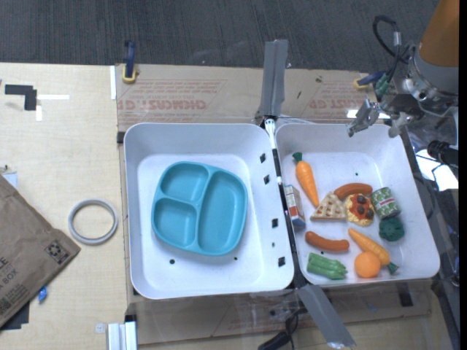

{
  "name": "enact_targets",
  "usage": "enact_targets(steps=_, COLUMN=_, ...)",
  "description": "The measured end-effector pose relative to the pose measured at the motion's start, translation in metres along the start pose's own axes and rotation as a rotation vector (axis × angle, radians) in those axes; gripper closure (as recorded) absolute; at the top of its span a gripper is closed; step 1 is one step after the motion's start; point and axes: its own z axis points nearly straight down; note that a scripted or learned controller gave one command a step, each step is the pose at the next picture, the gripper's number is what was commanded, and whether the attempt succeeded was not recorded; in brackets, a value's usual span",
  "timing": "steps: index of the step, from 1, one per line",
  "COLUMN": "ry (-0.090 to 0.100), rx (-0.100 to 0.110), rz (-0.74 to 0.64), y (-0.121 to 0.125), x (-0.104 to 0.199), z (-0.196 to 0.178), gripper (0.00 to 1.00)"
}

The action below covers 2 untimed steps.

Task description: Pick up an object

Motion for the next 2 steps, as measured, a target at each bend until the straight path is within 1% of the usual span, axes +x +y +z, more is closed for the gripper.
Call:
enact_targets(steps=1, ry=-0.002, rx=-0.003, rz=-0.008, y=-0.003, x=-0.076, z=-0.031, gripper=0.0)
enact_targets(steps=2, ry=0.001, rx=0.0, rz=-0.056, y=-0.085, x=-0.051, z=0.082, gripper=0.0)
